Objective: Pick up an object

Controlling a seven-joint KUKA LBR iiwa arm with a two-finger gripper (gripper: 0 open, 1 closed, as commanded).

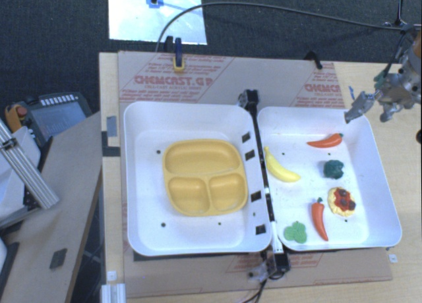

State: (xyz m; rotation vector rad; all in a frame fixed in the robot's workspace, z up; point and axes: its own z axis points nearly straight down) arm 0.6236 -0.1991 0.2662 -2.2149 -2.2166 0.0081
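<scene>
The right bin (379,163) holds several toy foods: a yellow banana (281,167), an orange-red chili (325,141), a dark green broccoli (333,168), a round yellow piece with red topping (342,201), a red pepper (319,220) and a light green vegetable (296,232). My gripper (370,109) hangs over the bin's far right corner, up and to the right of the chili. Its fingers are spread apart, open, with nothing between them.
The left bin (142,163) holds a yellow three-compartment tray (201,176). A black hinged divider (257,163) runs between the two bins. Brown cardboard (217,78) lies under both. A pendant and a metal rail sit on the side table at left.
</scene>
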